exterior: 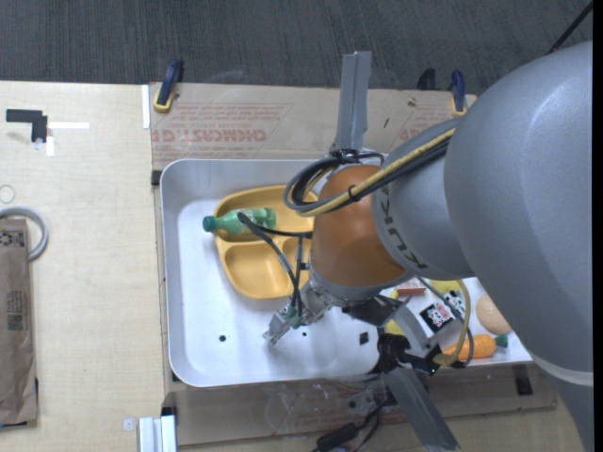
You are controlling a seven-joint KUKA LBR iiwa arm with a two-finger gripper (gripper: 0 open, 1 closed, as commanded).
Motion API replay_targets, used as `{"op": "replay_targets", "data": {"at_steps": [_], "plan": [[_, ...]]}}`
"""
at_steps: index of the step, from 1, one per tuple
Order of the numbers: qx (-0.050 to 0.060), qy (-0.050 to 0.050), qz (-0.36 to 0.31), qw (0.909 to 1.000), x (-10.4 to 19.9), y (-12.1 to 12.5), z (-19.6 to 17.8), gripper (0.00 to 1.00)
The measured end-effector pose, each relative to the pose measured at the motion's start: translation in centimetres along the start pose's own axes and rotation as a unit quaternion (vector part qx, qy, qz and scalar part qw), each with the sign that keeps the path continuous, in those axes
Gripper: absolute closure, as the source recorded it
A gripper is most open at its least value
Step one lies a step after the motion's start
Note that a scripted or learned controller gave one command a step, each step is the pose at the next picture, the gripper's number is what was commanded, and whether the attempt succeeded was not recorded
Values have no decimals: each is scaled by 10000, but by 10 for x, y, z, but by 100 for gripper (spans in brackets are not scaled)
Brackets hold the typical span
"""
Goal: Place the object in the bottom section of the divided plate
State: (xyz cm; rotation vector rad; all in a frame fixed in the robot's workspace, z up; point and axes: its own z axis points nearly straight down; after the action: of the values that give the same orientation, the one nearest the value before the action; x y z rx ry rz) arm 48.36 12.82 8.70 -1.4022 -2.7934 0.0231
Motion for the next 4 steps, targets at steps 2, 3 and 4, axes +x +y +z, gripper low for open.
{"op": "replay_targets", "data": {"at_steps": [2,3,4], "plan": [[236,108,145,9996,18,35,-58,0],[-2,2,241,9997,-10,7,-74,0],[158,45,2183,9757,22,58,-85,0]]}}
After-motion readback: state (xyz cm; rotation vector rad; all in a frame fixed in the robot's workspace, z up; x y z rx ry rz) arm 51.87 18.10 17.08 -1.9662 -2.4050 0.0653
